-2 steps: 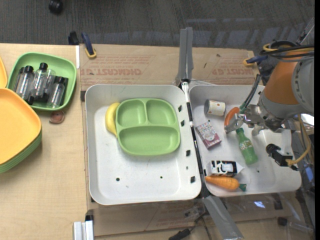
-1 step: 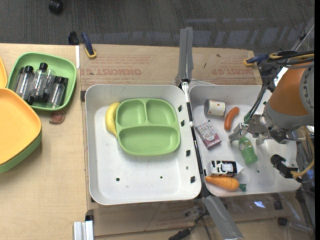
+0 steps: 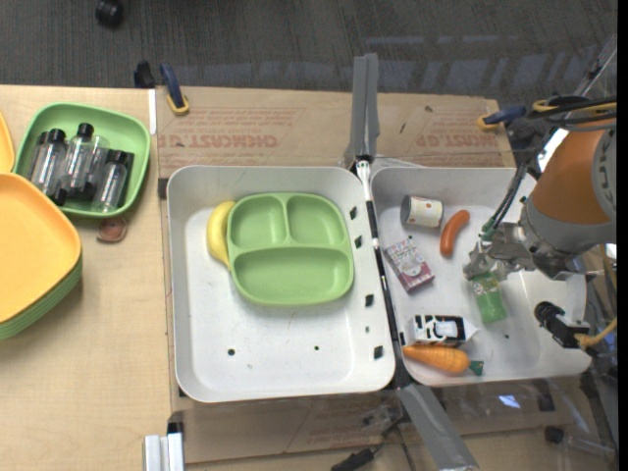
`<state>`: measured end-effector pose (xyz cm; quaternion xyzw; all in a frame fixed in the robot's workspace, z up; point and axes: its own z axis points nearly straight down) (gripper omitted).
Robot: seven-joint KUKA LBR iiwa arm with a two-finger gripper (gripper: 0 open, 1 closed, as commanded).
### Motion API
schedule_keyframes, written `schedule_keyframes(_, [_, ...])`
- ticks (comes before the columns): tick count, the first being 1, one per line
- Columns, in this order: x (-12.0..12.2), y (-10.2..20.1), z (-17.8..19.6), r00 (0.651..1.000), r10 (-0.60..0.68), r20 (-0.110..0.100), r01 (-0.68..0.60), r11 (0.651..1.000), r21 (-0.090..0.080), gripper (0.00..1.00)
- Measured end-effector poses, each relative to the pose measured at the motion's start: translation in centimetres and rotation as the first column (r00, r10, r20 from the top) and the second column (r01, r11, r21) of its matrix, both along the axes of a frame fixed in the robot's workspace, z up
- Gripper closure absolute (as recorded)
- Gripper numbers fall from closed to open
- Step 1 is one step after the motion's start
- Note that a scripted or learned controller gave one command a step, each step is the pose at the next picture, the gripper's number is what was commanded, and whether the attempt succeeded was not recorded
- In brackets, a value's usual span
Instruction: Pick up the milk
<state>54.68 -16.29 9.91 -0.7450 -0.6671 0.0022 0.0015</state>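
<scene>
Green tray [image 3: 290, 248] left bin; carrot [image 3: 438, 359], sausage [image 3: 453, 232] right bin.

Matt green plastic divided plate [image 3: 290, 248] sits in a smooth white plastic bin [image 3: 196, 292] (brown cardboard [image 3: 255, 130] beneath).

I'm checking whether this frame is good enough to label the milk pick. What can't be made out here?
- Gripper: the wrist covers its tips from above, so open or shut is unclear.
- Green item under the gripper: its upper end is hidden by the gripper, so contact is unclear.
- Milk carton: print too small to read.
- Yellow object: mostly covered by the green divided plate.
- Bottles in the green tray: labels too small.
</scene>
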Motion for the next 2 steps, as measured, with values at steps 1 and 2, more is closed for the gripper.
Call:
schedule_keyframes(1, [10.0, 4.3, -0.6, 0.945, 0.327, 0.007, -0.327, 0.945, -0.002, 1.00])
schedule_keyframes(2, [6.1, 14.7, 9.2, 0.777, 0.630, 0.004, -0.630, 0.777, 0.001, 1.00])
